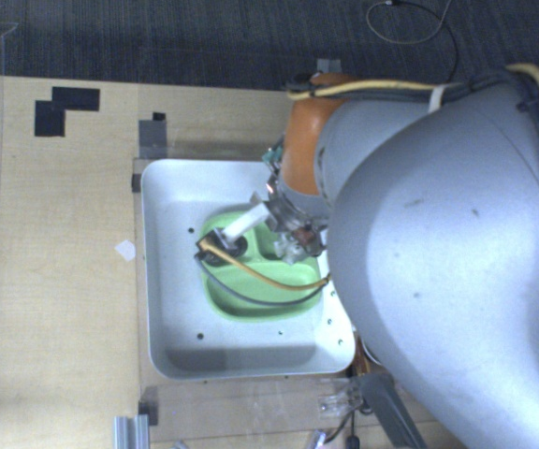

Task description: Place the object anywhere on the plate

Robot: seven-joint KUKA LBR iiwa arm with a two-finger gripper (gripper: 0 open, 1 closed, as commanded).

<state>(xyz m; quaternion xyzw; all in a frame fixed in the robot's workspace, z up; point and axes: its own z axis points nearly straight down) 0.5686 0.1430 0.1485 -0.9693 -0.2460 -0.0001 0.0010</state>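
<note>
Green plate [251, 303] in white bin [183, 340], beneath gripper [289, 242] (arm [438, 241] covers right edge)

Nothing legible: no text, label, brand or number anywhere. Just plain black blocky marks [56, 110] on the pale wooden bench top [54, 279], bearing no letters or digits.

- Bin [171, 279]: white plastic, smooth, with a soft sheen on walls and floor.
- Plate [241, 307]: light green, plastic by its look, smooth and slightly glossy.
- Arm [438, 251]: grey shell, smooth, satin finish, with a few small dark scuffs.
- Orange band [299, 152]: smooth, somewhat glossier than the grey shell.
- Tabletop [54, 279]: pale wood-look board, matt, with faint grain.
- Black patches [64, 108] on the tabletop: flat, matt.
- Bracket [152, 138] at the bin corner: grey metal, dull finish.
- Floor [157, 17]: dark carpet, ribbed, rough, matt.
</note>
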